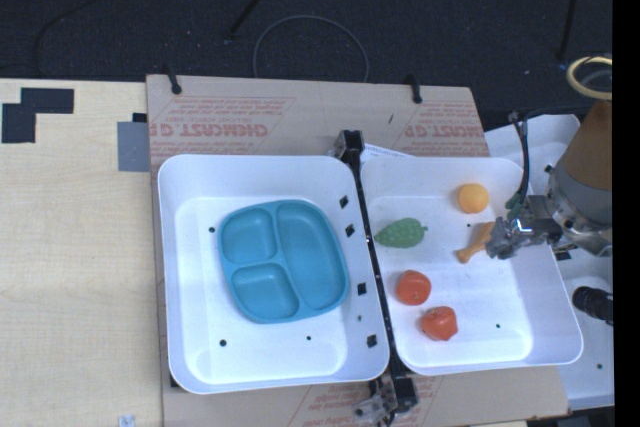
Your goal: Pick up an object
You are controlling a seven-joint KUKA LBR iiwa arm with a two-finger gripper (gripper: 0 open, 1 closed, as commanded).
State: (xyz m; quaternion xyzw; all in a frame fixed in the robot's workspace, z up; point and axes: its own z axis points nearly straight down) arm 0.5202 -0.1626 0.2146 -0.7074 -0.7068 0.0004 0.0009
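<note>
Gripper: I see the gripper [503,245] low over the right bin's [545,340] right side; I cannot tell its state from here
Nearest object: a small orange-tan piece [474,243] lies just left of it, touching or nearly so; I can't say which
Other objects: orange ball [473,198] above; green leafy piece [401,233] left; two red items [413,288] and [439,323] nearer me
Left bin: holds a blue divided plate [283,260]

Open floor (beside blue tray [283,260])
</note>
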